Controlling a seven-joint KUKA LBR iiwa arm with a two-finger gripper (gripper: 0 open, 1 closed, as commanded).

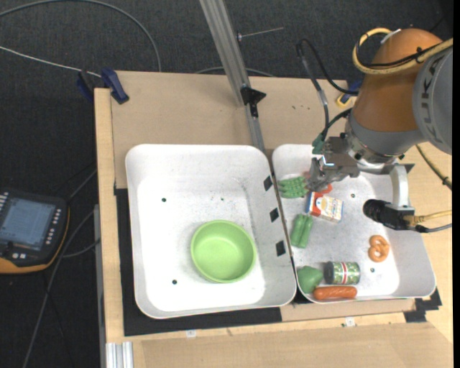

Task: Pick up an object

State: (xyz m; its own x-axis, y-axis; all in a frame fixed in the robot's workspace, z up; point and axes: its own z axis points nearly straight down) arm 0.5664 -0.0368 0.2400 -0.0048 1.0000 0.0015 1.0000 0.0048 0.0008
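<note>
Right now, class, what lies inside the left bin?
Inside the left bin sits one green bowl, upright near the front. The bin floor beneath the bowl is covered, so anything under it cannot be seen.

A wooden worktop (180, 100) rests over dark carpet (43, 108). A silver aluminium post (228, 50) slants across the worktop's far side. A blue clamp (115, 86) grips the far-left corner. Off the left edge lies a handheld pendant (29, 226) with an orange casing and lit screen. Thin cables (86, 21) trail over the carpet.
</note>
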